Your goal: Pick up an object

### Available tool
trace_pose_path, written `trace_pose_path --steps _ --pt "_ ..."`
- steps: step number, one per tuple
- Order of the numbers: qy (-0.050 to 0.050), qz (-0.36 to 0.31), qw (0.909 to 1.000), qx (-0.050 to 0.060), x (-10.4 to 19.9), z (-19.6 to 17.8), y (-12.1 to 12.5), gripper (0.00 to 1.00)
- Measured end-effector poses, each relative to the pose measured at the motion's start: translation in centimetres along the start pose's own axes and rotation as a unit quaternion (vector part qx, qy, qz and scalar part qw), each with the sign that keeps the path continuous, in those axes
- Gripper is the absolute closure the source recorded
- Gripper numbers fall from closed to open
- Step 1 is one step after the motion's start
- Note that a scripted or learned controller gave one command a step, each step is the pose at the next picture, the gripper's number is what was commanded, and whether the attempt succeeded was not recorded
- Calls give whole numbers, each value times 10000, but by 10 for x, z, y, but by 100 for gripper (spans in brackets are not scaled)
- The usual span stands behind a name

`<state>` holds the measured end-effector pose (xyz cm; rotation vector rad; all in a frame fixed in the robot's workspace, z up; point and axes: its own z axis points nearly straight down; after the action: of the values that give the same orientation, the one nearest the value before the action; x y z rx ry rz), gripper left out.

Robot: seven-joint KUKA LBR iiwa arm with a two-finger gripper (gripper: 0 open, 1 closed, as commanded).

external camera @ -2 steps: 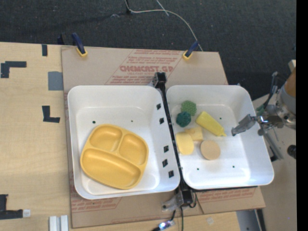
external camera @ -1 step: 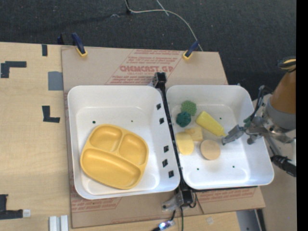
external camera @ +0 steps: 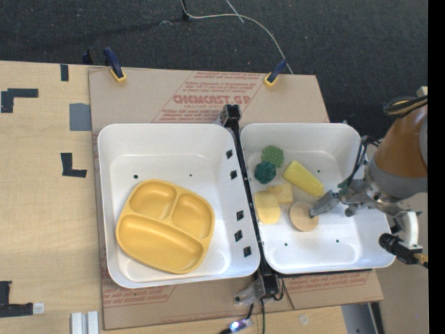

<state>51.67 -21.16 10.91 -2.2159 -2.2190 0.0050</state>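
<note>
Pincer: the gripper (external camera: 314, 209) is seen low inside the right bin (external camera: 327, 252), with its tip right at the tan disc (external camera: 302, 218); it cannot be told if it is open or closed, and nothing is seen held in it.
Arm: the grey arm with its orange band (external camera: 405, 145) is seen at the right side of the right bin.
Tan disc: it is laid flat near the middle of the right bin.
Pale yellow block (external camera: 268, 207): it is placed just left of the tan disc, near the wall between the bins.
Yellow piece (external camera: 302, 177): it is laid tilted, a little further back than the tan disc.
Dark green ball (external camera: 265, 172): it is found behind the pale yellow block.
Light green ball (external camera: 272, 155): it is seen touching the dark green ball, further back still.
Left bin (external camera: 111, 158): a yellow tray (external camera: 165, 225) with three parts is kept in it.
Clamps (external camera: 115, 67): two are fixed at the far edge of the board, behind both bins.
</note>
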Motion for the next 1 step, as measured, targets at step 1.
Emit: trace_pose_path --steps 1 --pt "-4 -4 10000 -16 0 -13 1 100"
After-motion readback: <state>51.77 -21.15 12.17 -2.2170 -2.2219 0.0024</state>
